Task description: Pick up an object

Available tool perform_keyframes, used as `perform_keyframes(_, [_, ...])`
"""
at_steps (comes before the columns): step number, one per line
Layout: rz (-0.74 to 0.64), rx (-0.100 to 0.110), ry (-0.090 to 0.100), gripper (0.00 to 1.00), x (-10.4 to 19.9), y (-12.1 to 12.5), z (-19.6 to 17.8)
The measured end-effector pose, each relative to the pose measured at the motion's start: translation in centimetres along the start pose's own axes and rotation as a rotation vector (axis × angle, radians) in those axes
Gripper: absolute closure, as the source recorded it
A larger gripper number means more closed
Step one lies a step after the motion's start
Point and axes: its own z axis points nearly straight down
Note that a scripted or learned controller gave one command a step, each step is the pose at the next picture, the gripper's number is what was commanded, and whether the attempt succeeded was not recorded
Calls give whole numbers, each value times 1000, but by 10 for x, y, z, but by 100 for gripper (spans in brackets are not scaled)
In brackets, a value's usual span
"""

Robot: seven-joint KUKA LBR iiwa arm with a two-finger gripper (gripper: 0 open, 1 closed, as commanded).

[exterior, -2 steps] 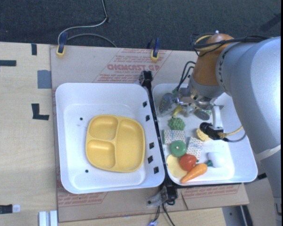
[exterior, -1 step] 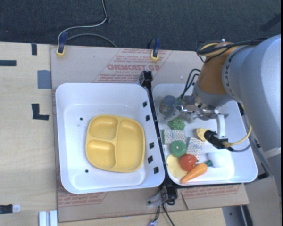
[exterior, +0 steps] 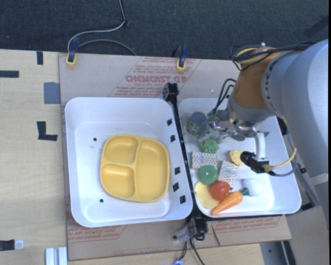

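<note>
Gripper (exterior: 223,127) sits low in the right bin (exterior: 284,203), beside a small grey-green jar (exterior: 196,122) and just above a green knobbly piece (exterior: 209,146). Finger spread: cannot tell, wrist body blocks it.

Candidates crowd below: green round piece (exterior: 207,174), tomato (exterior: 219,190), carrot (exterior: 227,202), all touching or nearly so.

Risks: closing on the jar's rounded side may squirt it away; fingers may straddle two items; descent near the bin divider (exterior: 179,148) could clip it.

Yellow divided plate (exterior: 135,167) lies in the left bin (exterior: 77,164).
</note>
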Motion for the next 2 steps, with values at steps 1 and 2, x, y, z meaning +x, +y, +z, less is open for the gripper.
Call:
perform_keyframes(1, [-1, 2, 2, 100, 69, -50, -89])
perform_keyframes(2, [0, 3, 2, 100, 78, 1, -88])
